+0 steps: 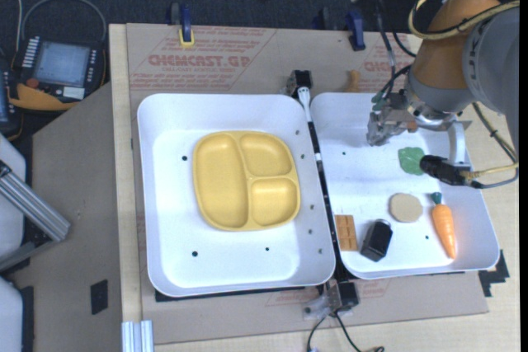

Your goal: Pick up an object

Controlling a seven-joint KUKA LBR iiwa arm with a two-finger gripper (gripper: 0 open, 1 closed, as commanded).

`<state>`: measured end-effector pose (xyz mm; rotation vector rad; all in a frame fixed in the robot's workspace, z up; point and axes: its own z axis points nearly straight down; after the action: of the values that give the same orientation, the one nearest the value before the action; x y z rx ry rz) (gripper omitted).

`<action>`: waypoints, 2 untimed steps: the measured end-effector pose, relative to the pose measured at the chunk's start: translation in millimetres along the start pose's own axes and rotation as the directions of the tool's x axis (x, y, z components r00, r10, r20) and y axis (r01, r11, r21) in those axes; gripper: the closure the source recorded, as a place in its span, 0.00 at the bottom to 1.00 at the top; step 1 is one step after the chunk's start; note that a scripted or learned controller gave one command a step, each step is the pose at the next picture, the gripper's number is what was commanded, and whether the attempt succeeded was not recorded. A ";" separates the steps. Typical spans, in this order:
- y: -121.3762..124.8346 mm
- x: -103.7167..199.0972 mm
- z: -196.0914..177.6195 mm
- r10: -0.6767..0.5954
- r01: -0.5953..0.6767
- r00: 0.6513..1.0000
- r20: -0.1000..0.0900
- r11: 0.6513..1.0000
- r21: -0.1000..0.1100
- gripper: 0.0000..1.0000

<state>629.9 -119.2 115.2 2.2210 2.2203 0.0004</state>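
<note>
- Yellow divided tray (246,179) is sitting mid left bin (157,202), nearest the cam.
- Brown wafer (346,232) & black block (377,241) are lying at right bin's (474,255) front left.
- Claw (378,130) is hovering over the bin's back; fingers – can't tell.
- Tan disc (406,208), green piece (410,158), carrot (445,228) are lying further rt, untouched.

You see the tabletop (132,202), a brown board, carrying two white bins side by side: left bin (165,177), right bin (346,119), touching.
</note>
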 end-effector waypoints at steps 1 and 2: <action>2.7 0.5 -64.9 -0.001 0.001 1.000 0.001 1.000 -0.007 1.00; 3.8 0.3 -98.5 -0.001 0.001 1.000 0.001 1.000 -0.004 1.00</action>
<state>633.7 -118.8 213.7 2.2175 2.2186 0.0045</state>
